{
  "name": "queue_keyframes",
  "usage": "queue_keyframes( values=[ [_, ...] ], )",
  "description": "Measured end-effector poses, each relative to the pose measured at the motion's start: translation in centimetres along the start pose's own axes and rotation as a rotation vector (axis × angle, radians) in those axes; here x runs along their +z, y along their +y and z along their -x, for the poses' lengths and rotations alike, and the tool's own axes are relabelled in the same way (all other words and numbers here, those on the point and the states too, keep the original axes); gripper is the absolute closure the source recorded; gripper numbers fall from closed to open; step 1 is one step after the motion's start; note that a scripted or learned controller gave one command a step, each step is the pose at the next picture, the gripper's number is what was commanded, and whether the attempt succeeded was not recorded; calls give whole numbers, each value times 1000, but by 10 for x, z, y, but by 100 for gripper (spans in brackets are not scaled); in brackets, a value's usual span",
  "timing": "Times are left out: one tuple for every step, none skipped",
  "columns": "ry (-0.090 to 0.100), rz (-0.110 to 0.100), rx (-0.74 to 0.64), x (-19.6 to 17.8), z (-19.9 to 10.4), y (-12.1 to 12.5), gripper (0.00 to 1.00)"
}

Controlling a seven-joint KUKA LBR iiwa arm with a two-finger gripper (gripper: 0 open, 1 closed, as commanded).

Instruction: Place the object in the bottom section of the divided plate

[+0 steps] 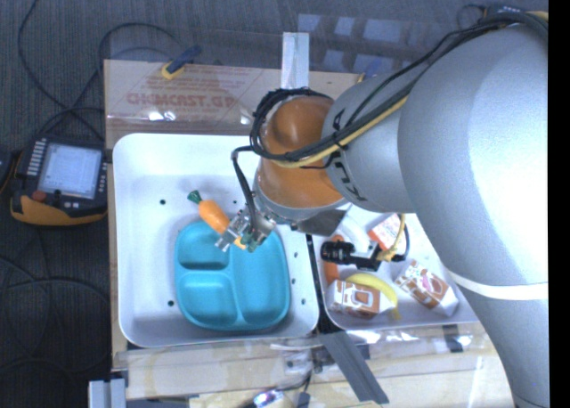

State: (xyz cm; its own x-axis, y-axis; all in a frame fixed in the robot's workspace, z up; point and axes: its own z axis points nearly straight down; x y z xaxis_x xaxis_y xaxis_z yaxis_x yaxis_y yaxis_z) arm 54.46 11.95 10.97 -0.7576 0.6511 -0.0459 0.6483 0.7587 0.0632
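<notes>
Left of centre in the camera view, a shallow white plastic bin is holding a turquoise divided plastic plate. A small orange toy carrot with a green top is lying at the plate's upper left rim, not yet in the bottom section. The grey two-finger gripper is hovering just beside the carrot's lower end; whether it is gripping cannot be told. Placement is judged unfinished. Lower right, a second white bin is holding assorted toy foods.
</notes>
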Motion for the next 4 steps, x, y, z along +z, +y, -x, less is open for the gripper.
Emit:
queue_keyframes(
  values=[
    [20, -22, -2, 7, -7, -5, 0],
    [53, -59, -232, -71, 57, 14, 0],
    [54, -53, -406, -176, 113, -1, 0],
    [52, -55, -311, -206, 193, -34, 0]
  ],
)
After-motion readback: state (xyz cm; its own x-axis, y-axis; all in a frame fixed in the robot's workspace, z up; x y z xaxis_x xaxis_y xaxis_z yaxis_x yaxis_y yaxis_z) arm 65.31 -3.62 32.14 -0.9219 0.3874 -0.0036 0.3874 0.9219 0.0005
